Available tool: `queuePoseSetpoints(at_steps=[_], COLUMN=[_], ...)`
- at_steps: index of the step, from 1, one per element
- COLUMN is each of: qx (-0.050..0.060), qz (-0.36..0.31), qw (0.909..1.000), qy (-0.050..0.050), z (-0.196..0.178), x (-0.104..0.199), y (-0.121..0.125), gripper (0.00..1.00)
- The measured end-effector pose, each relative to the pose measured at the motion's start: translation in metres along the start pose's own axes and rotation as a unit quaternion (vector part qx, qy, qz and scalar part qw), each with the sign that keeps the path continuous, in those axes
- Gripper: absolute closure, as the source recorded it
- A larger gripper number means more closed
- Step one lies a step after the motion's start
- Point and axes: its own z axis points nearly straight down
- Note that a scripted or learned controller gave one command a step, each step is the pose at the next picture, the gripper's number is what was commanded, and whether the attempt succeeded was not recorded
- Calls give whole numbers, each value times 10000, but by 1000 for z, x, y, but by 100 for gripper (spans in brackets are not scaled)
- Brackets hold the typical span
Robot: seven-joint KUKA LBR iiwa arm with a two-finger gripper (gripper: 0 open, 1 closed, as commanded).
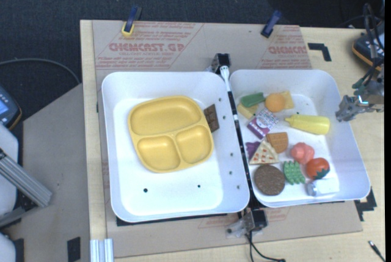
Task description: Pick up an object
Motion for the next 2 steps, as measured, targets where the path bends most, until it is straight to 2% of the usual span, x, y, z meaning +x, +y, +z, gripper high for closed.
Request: queuePoseSetpoints(at_steps=[1, 2], qx=[37, 38], qz=[-17, -24], qw=[10000, 10000], qy=[26, 33], z=[-3, -13], x=[56, 108], y=[-3, -18], gripper=[100, 100])
